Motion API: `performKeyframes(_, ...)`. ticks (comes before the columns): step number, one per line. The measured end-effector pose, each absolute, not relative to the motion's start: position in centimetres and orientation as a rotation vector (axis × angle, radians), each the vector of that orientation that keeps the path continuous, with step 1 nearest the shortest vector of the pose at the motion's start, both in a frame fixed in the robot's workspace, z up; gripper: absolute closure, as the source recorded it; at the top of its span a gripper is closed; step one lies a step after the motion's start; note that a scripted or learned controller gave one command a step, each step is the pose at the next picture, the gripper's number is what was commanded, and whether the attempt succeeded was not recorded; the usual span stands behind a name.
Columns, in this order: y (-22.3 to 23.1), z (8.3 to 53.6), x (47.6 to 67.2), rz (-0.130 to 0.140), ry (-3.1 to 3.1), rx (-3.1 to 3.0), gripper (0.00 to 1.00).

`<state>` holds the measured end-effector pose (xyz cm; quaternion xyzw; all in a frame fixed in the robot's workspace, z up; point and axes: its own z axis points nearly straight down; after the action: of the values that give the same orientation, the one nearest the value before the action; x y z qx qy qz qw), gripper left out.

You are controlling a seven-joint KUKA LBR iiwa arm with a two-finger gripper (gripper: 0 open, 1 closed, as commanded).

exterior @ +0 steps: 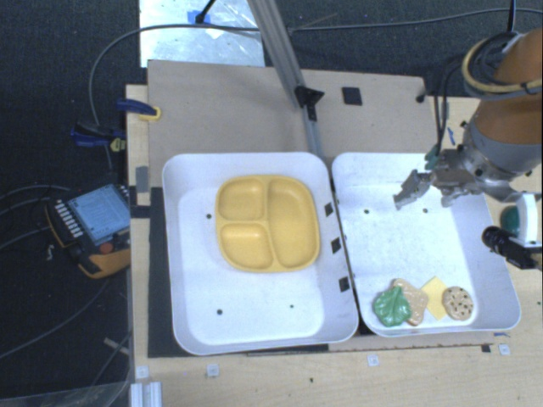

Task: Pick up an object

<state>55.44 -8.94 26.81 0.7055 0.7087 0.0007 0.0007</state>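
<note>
Overhead, we see the grey two-finger gripper (411, 190) poised over the upper part of the right shallow white bin (373, 253), its fingers slightly parted with nothing between them. Well apart, at that bin's near edge, lie a green leaf-shaped toy (391, 306), a tan cracker (415, 298), a yellow cheese slice (435, 295) and a round speckled cookie (458, 303). A yellow divided plastic plate (266, 223) sits in the left white bin (191, 312).

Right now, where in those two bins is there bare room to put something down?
Left bin: bare floor below the yellow tray. Right bin: bare middle, between the pincer and the toys. Crowded: the near edge, with leaf, cheese and cookie.
</note>
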Motion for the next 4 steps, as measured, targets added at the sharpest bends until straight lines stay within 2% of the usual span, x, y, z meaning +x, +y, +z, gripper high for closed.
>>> performKeyframes(2, -10.0, 18.1, 55.4, -0.003, 2.224, 2.223, 0.00)
performKeyframes(3, -10.2, 11.8, 55.2, -0.003, 2.224, 2.223, 0.00)
performKeyframes(4, -10.2, 13.2, 55.4, 0.003, 2.221, 2.218, 1.00)
